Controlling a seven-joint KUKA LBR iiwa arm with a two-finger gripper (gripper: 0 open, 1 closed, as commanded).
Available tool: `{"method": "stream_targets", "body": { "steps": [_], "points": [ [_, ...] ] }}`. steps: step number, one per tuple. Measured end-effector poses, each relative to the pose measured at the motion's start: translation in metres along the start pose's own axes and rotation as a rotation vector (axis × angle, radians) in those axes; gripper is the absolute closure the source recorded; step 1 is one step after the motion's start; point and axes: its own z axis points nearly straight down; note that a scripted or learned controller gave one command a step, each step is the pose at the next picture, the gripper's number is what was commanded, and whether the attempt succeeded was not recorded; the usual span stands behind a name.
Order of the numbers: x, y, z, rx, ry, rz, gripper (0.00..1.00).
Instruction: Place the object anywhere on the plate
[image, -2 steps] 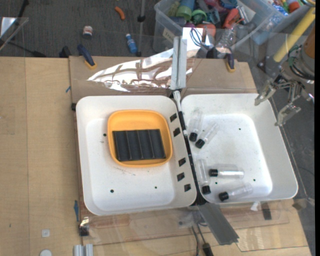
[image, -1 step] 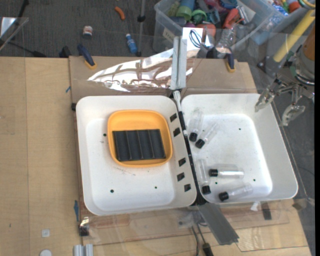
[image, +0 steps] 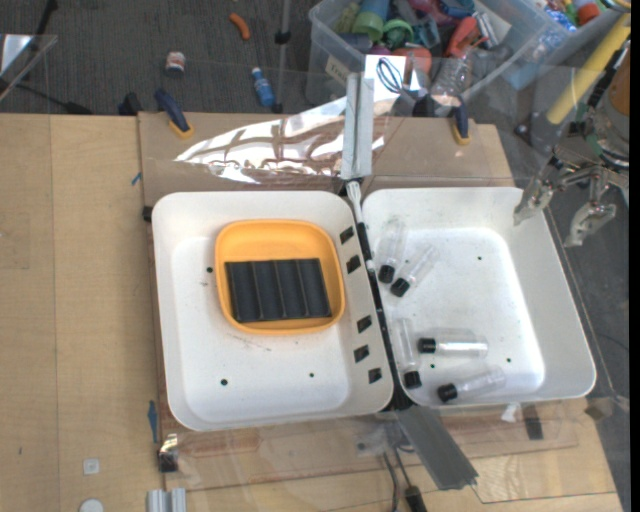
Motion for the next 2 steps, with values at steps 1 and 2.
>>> {"method": "stream_targets", "body": {
  "steps": [1,2],
  "points": [
    [0.001,-0.0002,-0.0022,0.0,-0.001,-0.026,0.0],
    [0.0009,0.0003,0.0022,-0.002,-0.001,-0.353,0.0]
  ]
}}
